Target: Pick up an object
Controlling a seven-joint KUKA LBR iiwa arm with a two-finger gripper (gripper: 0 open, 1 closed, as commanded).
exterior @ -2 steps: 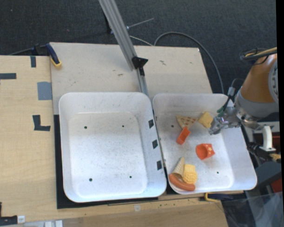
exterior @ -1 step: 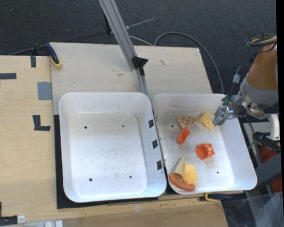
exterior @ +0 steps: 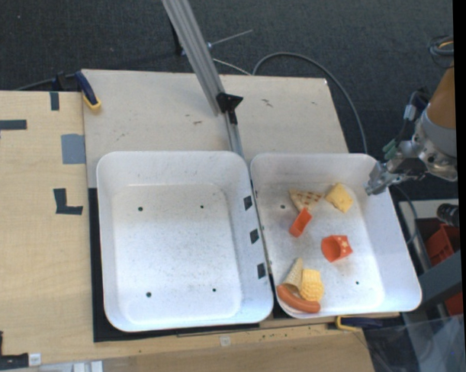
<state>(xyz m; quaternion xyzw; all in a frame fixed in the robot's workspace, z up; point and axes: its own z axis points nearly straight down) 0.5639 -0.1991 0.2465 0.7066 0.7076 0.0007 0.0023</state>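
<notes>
Over the right bin's (exterior: 387, 237) far right rim, the gripper (exterior: 375, 182) hovers with nothing in it.
Whether its claw is open or closed, I cannot tell; the nearest toy, a yellow cheese block (exterior: 339, 197), lies just inside that rim, likely the easiest reach.

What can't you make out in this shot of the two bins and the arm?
- Gripper, camera view: small and blurred at the right bin's rim; finger state unreadable.
- Arm: cut off by the right edge.
- Sausage and corn: overlapping at the near rim, contact unclear.
</notes>
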